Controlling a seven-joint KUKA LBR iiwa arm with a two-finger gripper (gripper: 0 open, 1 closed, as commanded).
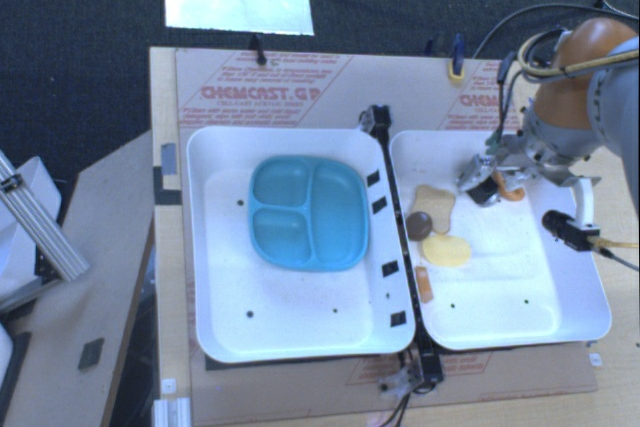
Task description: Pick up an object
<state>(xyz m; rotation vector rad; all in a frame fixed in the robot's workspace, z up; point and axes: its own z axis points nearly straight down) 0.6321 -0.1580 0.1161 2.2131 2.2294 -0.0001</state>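
Two white bins share the bench (300,80); gripper (484,181), grip state unclear, should descend squarely over the yellow piece (447,251), avoiding the brown ball (419,225).

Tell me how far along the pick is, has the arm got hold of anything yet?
Done: the gripper is down inside the right bin. In hand: nothing that I can see between its fingers. Left: the grasp and lift. The tan piece, brown round object, yellow object and small orange piece all lie on the bin floor.
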